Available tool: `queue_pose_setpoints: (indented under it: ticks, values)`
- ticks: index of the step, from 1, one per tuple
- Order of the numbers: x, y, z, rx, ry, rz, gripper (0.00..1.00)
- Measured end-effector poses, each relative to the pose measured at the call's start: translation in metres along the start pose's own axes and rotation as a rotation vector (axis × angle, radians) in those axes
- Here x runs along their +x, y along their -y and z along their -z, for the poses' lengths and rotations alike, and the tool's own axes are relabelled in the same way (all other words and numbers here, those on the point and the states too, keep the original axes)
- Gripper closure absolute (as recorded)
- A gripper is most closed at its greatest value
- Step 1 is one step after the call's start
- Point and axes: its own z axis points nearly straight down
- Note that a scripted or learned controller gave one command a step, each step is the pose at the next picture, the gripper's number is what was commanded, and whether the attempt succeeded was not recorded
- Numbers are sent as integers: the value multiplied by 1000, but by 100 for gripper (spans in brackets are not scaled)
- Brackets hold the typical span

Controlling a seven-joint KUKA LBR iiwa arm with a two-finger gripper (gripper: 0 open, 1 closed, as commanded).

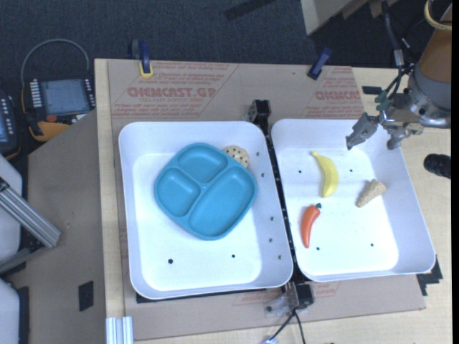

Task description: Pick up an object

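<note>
In the right bin [401,260] lie a yellow banana [327,174], a red-orange chili pepper [310,223] with a green stem, and a small tan wedge-shaped piece [371,192]. My gripper [376,137] hangs above the bin's far right part, up and to the right of the banana. Its two fingers are spread apart with nothing between them.
The left bin [154,271] holds a blue divided plate [206,190] with a cookie [236,154] tucked behind its far edge. Black clips join the bins at the middle seam. A screen device sits on the far left, off the bench.
</note>
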Motion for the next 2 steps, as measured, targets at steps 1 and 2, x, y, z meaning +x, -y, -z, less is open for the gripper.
queue_pose_setpoints:
  ticks: [1, 2]
  values:
    - [0, -2, 7, -13, 2, 3, 0]
    - [-1, 5, -39, -8, 1, 2, 0]
